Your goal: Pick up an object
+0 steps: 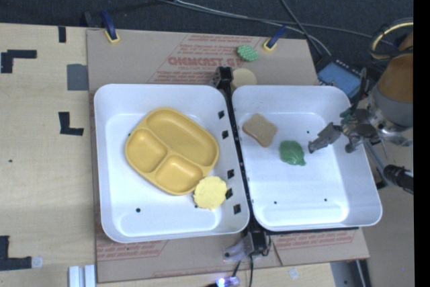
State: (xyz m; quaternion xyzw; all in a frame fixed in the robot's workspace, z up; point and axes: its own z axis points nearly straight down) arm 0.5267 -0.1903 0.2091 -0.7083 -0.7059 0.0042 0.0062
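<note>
Hand (334,140) sits low over the right bin (349,212), near its right wall, fingers spread apart with nothing between them. Green object (292,153) lies just left of the hand's near fingertip, not touching as far as visible. Tan block (259,130) is further left, toward the divider. Well left of the hand, the left bin (111,212) holds a yellow divided tray (172,150) and a yellow round piece (210,192) touching its lower edge.

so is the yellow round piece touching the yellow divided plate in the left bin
Touching, as far as the camera view shows: the small yellow round piece sits against the lower right edge of the yellow divided plate, with no white bin floor visible between them.
</note>
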